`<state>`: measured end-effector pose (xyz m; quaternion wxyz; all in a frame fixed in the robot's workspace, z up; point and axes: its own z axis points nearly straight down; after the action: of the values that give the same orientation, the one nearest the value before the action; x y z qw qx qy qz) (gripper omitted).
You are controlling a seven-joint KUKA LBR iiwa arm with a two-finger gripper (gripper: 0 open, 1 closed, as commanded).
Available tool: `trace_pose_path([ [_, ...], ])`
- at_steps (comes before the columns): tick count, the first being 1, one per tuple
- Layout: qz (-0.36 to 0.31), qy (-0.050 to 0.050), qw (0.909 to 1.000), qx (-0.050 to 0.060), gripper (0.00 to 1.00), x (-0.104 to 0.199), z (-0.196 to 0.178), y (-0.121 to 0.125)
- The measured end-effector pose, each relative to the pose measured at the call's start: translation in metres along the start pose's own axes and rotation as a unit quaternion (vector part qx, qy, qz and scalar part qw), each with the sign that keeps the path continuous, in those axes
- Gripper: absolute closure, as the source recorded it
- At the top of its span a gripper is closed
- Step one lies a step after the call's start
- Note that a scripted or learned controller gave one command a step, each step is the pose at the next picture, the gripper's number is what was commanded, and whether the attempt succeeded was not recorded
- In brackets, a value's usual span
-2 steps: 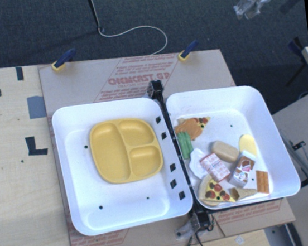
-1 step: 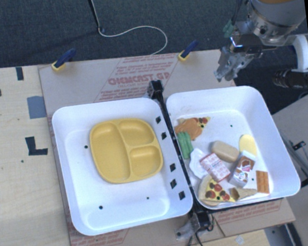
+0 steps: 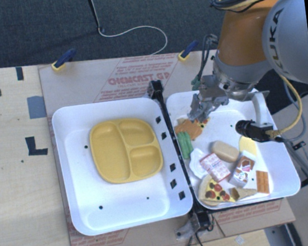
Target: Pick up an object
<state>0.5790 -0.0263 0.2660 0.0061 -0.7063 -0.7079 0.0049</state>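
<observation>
My gripper (image 3: pixel 198 117) hangs low over the far left part of the right bin (image 3: pixel 286 184), just above a brown cookie-like piece (image 3: pixel 188 129). Its fingertips sit at the piece's upper edge. A green pickle-shaped item (image 3: pixel 185 144) lies beside the piece, along the bin's left wall. Toward the near side lie a beige bread roll (image 3: pixel 225 151), a pink-and-white packet (image 3: pixel 214 167), a pizza slice (image 3: pixel 215 191), a small can (image 3: pixel 242 171), a yellow cheese wedge (image 3: pixel 248 146) and an orange cracker (image 3: pixel 262 182).
The left bin (image 3: pixel 81 213) holds a yellow divided plate (image 3: pixel 126 149). The arm's grey and orange body (image 3: pixel 254 27) fills the upper right, with a black cable fitting (image 3: pixel 253 129) over the right bin. Blue-and-yellow clamps (image 3: pixel 63 59) pin the cardboard at the back.
</observation>
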Motion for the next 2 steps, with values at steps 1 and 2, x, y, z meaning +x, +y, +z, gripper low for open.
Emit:
trace_pose_path([
  [1, -0.003, 0.000, 0.9999, -0.010, 1.00, 0.062, -0.057, 0.005],
  [2, -0.004, 0.001, 0.9999, -0.011, 1.00, 0.141, -0.137, -0.006],
])
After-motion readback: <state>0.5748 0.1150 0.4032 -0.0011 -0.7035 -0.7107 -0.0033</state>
